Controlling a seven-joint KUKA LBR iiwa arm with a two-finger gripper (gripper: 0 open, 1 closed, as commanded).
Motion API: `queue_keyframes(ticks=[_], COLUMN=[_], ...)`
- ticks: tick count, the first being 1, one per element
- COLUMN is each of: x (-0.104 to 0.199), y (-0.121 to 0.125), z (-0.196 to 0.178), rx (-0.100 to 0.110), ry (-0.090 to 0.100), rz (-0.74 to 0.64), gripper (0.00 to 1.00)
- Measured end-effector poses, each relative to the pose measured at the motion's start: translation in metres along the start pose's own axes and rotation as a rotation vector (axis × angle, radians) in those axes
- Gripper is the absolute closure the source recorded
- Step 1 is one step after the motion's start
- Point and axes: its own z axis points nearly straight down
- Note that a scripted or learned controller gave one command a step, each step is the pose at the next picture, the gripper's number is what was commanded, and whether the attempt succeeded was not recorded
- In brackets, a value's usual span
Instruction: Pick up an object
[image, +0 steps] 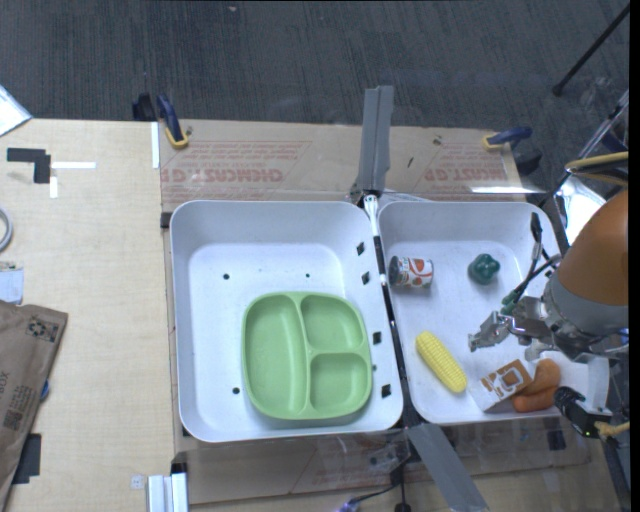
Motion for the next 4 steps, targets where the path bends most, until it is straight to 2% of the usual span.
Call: queue_keyframes(ticks=[1,2,3,4], x=[0.053,-0.01,-0.01,0.055], y=[-0.011,0.001,0.001,0.069], z=[0.029,0.028,0.02,0.03], rx=[0.001,0.002,0.002,0.002], ry=[0.0,0.0,-0.001,-0.001], rz=[-0.198,-0.162,-0.162,-0.182], gripper=[0.0,0.0,1.0,1.0])
